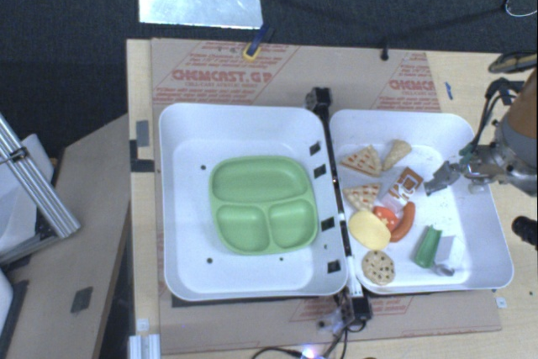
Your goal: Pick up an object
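The gripper (443, 178) is seen over the right bin (483, 219), fingers spread a bit with nothing caught between them; the toy food is piled at that bin's left side, a hot dog (403, 220) nearest; a green 3-section plate (262, 203) is parked in the left bin (185, 181).

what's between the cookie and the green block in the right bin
Nothing: in the camera view, bare white bin floor separates the cookie from the green block. The yellow lemon and red sausage lie above that gap.
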`<act>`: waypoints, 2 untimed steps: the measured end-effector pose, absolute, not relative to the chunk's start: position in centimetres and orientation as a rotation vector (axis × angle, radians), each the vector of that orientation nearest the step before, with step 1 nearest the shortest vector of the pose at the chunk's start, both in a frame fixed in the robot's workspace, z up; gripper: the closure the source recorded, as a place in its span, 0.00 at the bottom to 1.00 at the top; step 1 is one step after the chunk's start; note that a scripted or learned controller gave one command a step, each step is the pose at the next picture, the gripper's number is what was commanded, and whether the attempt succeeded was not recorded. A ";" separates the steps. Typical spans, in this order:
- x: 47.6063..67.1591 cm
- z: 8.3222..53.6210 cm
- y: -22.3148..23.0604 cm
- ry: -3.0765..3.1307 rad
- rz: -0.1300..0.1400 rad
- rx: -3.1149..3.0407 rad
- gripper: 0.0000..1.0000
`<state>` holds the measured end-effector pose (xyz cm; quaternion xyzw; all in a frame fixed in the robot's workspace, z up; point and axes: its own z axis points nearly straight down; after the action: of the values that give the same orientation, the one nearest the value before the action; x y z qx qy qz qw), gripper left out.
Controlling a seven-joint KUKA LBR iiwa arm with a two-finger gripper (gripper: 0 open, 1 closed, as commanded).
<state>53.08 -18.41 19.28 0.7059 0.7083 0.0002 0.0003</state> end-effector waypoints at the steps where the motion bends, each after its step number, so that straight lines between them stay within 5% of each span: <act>1: 52.8 13.2 -18.9 2.225 -0.003 2.222 0.00; 2: 52.8 8.2 -18.9 2.225 -0.001 2.222 0.00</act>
<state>52.76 -18.88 8.17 0.7067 0.7076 -0.0004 -0.0014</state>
